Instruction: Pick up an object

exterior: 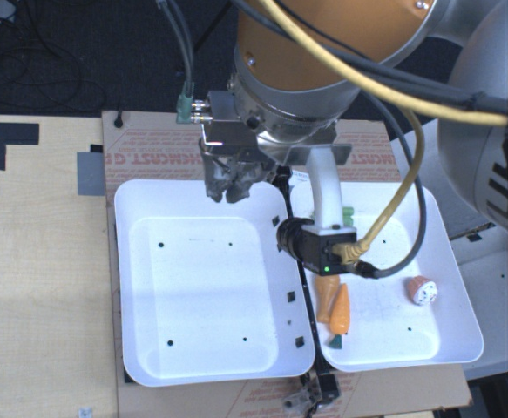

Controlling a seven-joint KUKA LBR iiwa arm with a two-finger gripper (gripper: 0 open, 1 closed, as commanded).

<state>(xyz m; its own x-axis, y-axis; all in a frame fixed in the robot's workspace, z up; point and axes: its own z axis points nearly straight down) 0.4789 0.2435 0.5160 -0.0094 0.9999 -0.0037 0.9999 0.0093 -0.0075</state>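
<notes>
You are looking down on the arm (341, 33), which is taking up the top of the camera view. Its orange band and grey body are hanging over the far edge of both bins. Below it the pale bench (36, 277) is carrying a brown cardboard sheet (149, 151), and the two white bins are sitting on that sheet side by side.

The left bin (201, 294) is showing you its bare white floor. The right bin (436, 338) is holding all the loose things you are seeing.

The gripper (229, 183) is hanging over the far right corner of the left bin, just beside the wall where the two bins meet. It is reading as a dark grey lump, and you cannot tell whether the claw is wide or narrow, or whether anything is in it.

The orange object (339, 307) is lying in the right bin against its left wall, running lengthwise towards the near edge, well apart from the gripper. A small teal piece (335, 342) is peeking out at its near end. A small white and orange piece (421, 292) is lying further right in the same bin, apart from the orange object. A tiny green piece (348, 215) is showing near the far side of that bin.
</notes>
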